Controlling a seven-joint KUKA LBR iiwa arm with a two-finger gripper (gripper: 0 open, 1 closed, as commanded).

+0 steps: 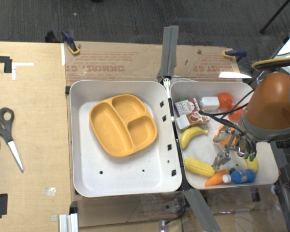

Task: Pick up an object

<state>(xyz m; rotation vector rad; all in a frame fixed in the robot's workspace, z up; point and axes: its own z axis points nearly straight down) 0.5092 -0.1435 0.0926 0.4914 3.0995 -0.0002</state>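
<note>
My gripper (225, 149) hangs low inside the right bin (267, 178), just right of its middle, below the arm's orange band (275, 100). Around it lie a yellow banana (192, 135) to the left, a corn cob (199, 166) at the lower left, and an orange carrot (216, 178) with a blue bottle (241, 177) right below it. A small orange piece (221, 138) shows against the gripper's upper side. Farther back sit a printed packet (187, 109), a white bottle (209, 102) and an orange-red object (225, 100).
The left bin (87, 178) holds a yellow divided plate (123, 124). Scissors (8, 134) lie on the wooden bench at far left. A grey bar (169, 52) runs back from the joint between the bins. Cables (222, 120) trail across the right bin.
</note>
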